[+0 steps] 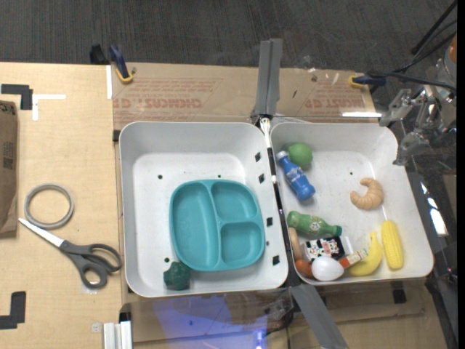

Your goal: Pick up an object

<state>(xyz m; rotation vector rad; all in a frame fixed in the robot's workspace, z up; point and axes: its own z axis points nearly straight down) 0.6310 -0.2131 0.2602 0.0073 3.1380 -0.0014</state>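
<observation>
Gripper (418, 118) sits at the right bin's (341, 138) far right corner, above the rim, holding nothing visible; cannot tell its state. Best target looks like the croissant (367, 193), alone on bare floor in the right half of that bin: probably a light, stiff plastic toy, take it across its narrow middle. Blue bottle (294, 177) and green ball (299, 154) near the bin's left wall would likely roll; corn (392, 243), banana (367, 259) and egg (326, 269) crowd the near wall, little finger room.
</observation>
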